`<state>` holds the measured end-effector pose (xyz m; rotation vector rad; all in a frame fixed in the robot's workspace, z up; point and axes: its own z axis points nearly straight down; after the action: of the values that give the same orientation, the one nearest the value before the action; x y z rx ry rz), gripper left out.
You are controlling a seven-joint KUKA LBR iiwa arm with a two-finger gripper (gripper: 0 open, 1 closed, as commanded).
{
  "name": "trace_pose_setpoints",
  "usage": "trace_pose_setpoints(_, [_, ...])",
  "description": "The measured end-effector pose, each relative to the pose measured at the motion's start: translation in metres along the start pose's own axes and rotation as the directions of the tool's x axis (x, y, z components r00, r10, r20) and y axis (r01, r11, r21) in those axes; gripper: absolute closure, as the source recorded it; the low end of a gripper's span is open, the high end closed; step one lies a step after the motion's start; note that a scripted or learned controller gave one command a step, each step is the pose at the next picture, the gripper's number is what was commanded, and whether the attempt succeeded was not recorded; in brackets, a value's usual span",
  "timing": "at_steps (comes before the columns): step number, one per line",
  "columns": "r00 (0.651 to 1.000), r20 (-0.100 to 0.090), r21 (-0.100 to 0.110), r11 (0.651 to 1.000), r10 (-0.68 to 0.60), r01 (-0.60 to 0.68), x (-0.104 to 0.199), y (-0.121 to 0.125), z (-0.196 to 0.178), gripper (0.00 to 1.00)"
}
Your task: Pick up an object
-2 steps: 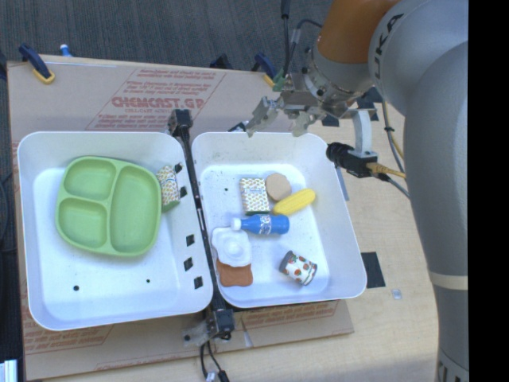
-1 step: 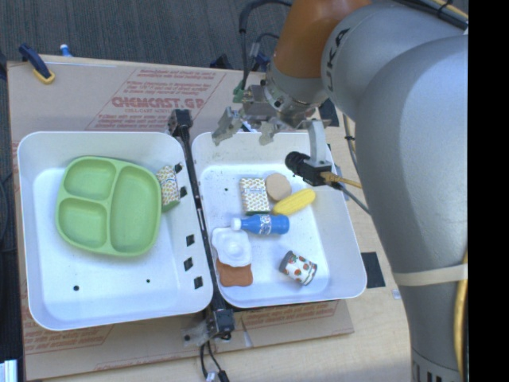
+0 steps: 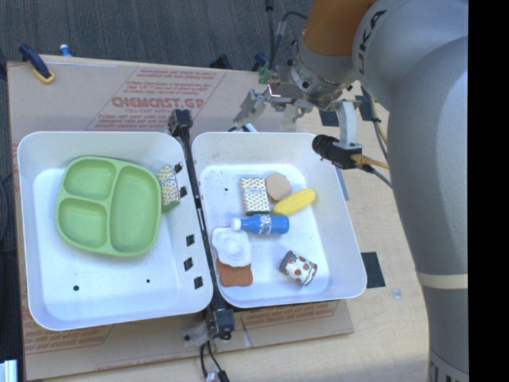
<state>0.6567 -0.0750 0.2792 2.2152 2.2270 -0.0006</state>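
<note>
In the right bin (image 3: 338,213), a small patterned cup (image 3: 298,268) is seen lying on its side nearest the front, right of a brown flat piece (image 3: 235,274) that is overlapped by a white lidded cup (image 3: 231,248). Just beyond, a blue bottle (image 3: 262,224) lies on its side. Farther in, a patterned packet (image 3: 254,195), a tan rounded item (image 3: 277,186), possibly a bread roll, and a yellow corn cob (image 3: 294,202) are grouped close together. In the left bin (image 3: 40,237), a green divided plate (image 3: 109,206) is noted, with a second patterned packet (image 3: 168,186) against its right edge. The gripper (image 3: 266,108) is held above the far rim of the right bin, nothing between its fingers, which appear spread.
</note>
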Motion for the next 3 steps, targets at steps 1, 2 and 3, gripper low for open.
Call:
trace_pose_setpoints(1, [1.000,-0.001,-0.001,1.000,-0.001,0.001,0.040,0.000,-0.016,0.00])
trace_pose_setpoints(2, [1.000,-0.001,0.003,1.000,-0.002,0.002,0.076,0.000,-0.009,0.00])
trace_pose_setpoints(3, [1.000,0.001,0.006,1.000,0.001,-0.001,0.020,-0.025,0.089,0.00])
